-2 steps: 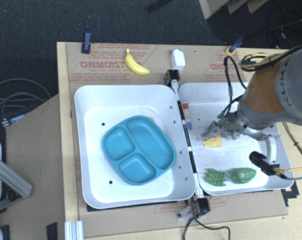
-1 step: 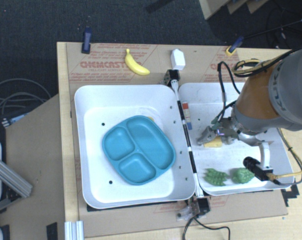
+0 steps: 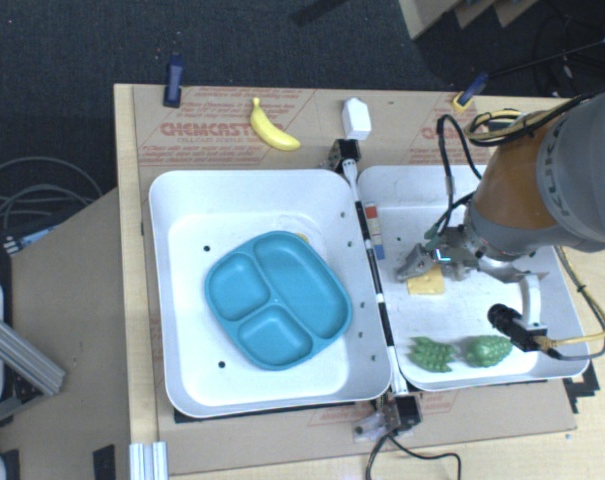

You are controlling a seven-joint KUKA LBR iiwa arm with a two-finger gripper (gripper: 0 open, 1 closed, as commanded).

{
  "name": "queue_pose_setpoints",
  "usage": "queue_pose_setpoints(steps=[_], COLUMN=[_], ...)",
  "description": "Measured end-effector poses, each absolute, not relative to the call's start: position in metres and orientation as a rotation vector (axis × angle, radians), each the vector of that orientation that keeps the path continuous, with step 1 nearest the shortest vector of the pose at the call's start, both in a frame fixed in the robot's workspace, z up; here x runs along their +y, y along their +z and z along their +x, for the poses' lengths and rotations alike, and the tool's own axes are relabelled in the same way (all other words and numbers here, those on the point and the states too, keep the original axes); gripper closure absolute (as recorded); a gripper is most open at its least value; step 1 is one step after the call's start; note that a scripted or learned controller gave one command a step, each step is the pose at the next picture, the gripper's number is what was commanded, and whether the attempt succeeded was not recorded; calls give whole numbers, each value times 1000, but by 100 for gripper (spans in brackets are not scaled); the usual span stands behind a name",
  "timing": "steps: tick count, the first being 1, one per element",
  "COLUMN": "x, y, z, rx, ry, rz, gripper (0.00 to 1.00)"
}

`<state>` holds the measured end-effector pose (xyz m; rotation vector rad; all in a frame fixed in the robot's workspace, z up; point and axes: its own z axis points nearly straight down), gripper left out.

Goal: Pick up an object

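Gripper [image 3: 422,260] low in right bin [image 3: 502,190], directly above yellow block [image 3: 427,285], nearly touching. Fingers look spread, nothing between them. Green toys [image 3: 460,353] nearer camera.

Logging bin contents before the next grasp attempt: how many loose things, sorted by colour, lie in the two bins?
Blue: 1, the divided plate
Yellow: 1, the block by the gripper
Green: 2, the toys
Total: 4
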<state>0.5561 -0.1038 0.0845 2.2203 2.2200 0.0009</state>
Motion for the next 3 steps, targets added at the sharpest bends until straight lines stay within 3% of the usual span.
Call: queue_pose_setpoints(steps=[1, 2, 3], x=[-92, -94, -94], y=[85, 99, 97], z=[564, 567, 566], rx=[2221, 2213, 2214], ry=[1, 9, 5], rz=[2219, 2213, 2216], gripper=[0, 100, 0])
